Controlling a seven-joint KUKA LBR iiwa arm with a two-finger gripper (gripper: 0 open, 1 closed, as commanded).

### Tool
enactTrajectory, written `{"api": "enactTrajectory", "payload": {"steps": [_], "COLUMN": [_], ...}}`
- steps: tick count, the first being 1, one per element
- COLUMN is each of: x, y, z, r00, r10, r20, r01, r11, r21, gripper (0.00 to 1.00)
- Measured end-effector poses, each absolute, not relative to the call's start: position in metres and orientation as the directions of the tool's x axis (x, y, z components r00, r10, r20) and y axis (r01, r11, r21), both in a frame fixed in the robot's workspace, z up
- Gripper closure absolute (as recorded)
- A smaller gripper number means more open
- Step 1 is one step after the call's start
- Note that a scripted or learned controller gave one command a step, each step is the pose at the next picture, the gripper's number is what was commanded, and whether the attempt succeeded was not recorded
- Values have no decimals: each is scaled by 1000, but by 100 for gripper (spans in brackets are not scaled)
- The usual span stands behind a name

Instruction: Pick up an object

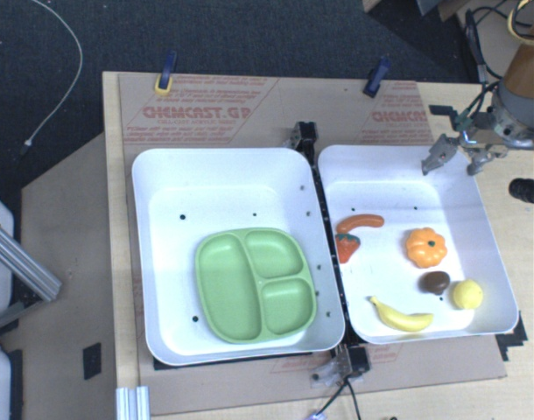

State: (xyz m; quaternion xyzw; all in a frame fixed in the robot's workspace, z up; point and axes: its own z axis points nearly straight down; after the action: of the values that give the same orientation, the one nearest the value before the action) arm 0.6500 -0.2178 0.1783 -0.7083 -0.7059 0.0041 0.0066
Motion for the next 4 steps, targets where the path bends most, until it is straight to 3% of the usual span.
{"api": "enactTrajectory", "payload": {"steps": [1, 3, 4], "x": [654, 658, 659], "y": [-217, -219, -215], "z": [188, 97, 86], "r00": [0, 0, -5], "r10": [1000, 1000, 1000], "r20": [0, 4, 8], "r01": [1000, 1000, 1000], "r11": [0, 0, 5], "r21": [0, -5, -5], "gripper": [0, 0, 0]}}
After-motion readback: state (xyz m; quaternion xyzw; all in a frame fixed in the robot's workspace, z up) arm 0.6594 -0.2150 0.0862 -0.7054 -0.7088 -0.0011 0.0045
